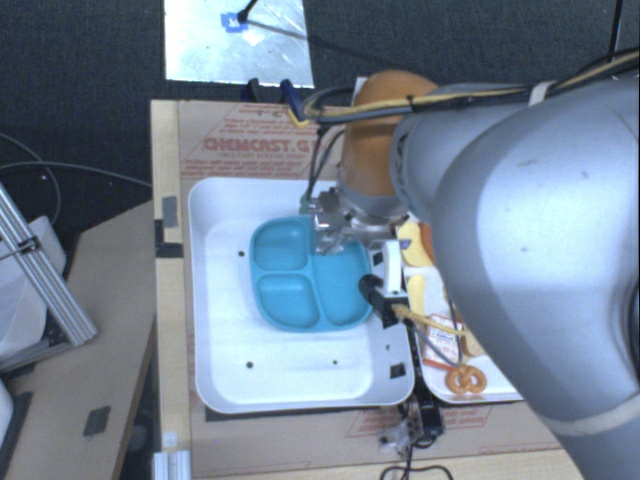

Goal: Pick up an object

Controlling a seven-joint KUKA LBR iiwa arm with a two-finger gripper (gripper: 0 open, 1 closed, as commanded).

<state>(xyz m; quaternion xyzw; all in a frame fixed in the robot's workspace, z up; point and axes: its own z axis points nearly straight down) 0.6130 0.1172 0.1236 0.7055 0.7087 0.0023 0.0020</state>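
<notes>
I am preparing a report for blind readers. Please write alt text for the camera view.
A grey arm with an orange band reaches from the right over a blue divided tray lying in the left white bin. Its gripper is at the tray's upper right edge. The right bin holds small items, including a pretzel.

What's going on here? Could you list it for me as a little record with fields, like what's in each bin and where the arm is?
left bin: holds a blue divided tray, lying flat
right bin: mostly hidden by the arm; a pretzel-shaped piece and a yellow item show
arm: reaches in from the right, over both bins
gripper: low at the tray's upper right edge
held object: cannot tell
</notes>
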